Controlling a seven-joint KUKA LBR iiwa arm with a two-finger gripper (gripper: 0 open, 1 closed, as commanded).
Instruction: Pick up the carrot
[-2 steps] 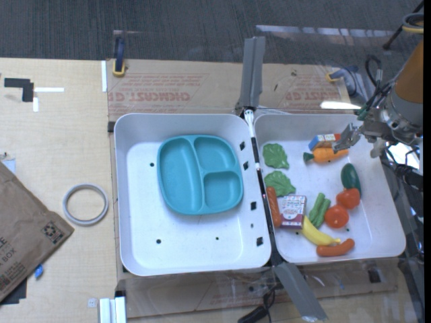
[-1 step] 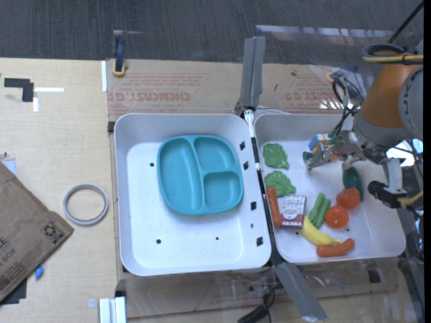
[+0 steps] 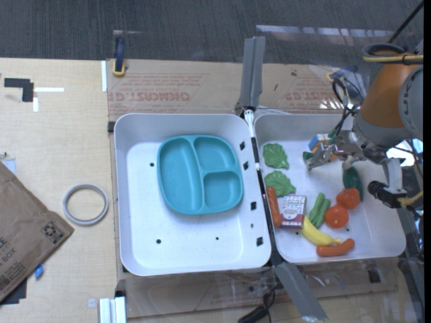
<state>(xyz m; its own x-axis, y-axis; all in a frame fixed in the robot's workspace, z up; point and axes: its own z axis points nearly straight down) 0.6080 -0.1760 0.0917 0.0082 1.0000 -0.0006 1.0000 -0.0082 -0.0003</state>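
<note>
The carrot [image 3: 273, 208] is a thin orange stick lying along the left wall of the right bin [image 3: 377, 244]. Its top end is tucked under a green lettuce leaf [image 3: 279, 181], and a small carton [image 3: 291, 210] touches its right side. My gripper [image 3: 322, 155] hangs over the back middle of the right bin, up and to the right of the carrot and well apart from it. Nothing from the bin shows in its grasp. The arm's orange band [image 3: 382, 98] sits above it at the right.
Crowding the right bin are a second lettuce leaf [image 3: 275, 155], green pods [image 3: 318, 208], a banana [image 3: 316, 233], two tomatoes [image 3: 348, 198], a dark green vegetable [image 3: 351, 177] and an orange sausage-shaped piece [image 3: 335, 247]. In the left bin [image 3: 135, 200] lies a teal divided plate [image 3: 200, 173]. On the bench, a tape ring [image 3: 85, 202].
</note>
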